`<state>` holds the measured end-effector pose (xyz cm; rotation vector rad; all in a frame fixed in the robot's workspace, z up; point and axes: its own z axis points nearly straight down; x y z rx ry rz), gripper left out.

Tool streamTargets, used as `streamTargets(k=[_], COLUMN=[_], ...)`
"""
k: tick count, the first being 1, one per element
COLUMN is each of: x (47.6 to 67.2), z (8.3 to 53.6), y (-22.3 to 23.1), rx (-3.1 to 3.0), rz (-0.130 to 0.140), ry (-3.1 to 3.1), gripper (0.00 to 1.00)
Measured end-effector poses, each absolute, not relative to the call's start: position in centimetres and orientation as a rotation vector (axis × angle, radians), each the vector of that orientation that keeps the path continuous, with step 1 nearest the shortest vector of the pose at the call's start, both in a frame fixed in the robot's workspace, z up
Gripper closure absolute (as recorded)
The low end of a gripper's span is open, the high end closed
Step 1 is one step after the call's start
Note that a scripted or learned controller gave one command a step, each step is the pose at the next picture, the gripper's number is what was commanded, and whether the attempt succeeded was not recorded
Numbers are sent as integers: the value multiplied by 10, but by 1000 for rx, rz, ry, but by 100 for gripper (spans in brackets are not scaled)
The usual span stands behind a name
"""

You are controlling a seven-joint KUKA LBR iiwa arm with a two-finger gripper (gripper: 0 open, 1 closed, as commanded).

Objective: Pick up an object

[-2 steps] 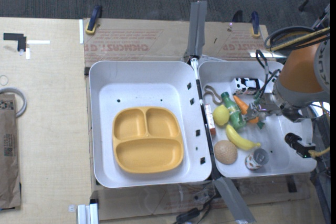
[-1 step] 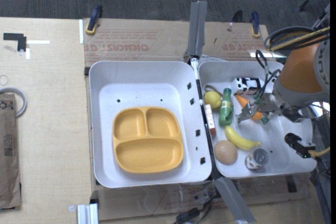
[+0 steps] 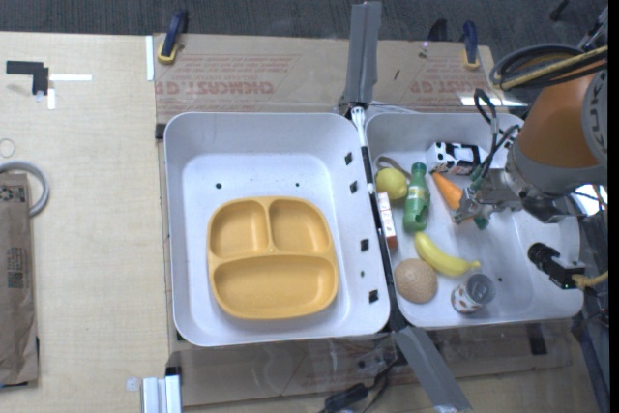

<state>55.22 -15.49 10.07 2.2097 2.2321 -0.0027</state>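
the pincer [image 3: 472, 213], its opening too small to tell and nothing visibly held, hangs low just right of the carrot [image 3: 447, 189], so the step looks like the approach, and next it must settle squarely over the carrot before closing.

Bins [image 3: 184, 208]: looking smooth white plastic, slightly glossy
Tray [image 3: 274, 256]: showing matt yellow plastic
Bench [image 3: 77, 160]: appearing pale matt wood
Banana [image 3: 443, 256]: shining glossy
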Motion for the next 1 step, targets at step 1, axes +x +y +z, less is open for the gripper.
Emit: streamTargets(k=[1], x=[549], z=[191], y=[-68], rx=[2097], rz=[-3], ry=[2339], gripper=[100])
